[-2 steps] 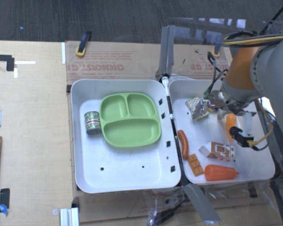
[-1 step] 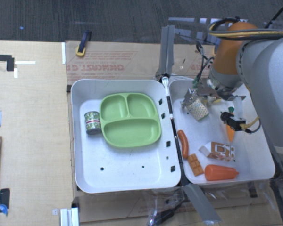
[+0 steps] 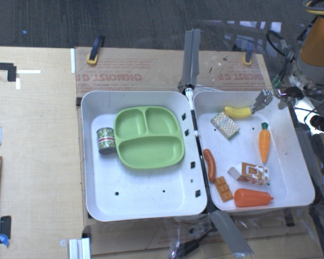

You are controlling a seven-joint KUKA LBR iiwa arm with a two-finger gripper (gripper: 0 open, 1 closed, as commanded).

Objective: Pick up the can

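Note:
The can [image 3: 105,140] is small, with a green patterned label and a silver top. It stands in the left bin [image 3: 97,193], touching the left edge of the green divided plate [image 3: 149,137]. My gripper [image 3: 261,102] hangs over the far edge of the right bin [image 3: 299,166], just right of the yellow banana [image 3: 237,111]. It is far from the can, and nothing shows in its grasp.
The right bin holds a patterned packet [image 3: 225,125], a carrot [image 3: 264,141], a sausage [image 3: 209,164], a small carton [image 3: 253,173], a cracker piece [image 3: 223,188] and an orange vegetable [image 3: 252,198]. A metal divider [image 3: 191,58] rises between the bins at the back.

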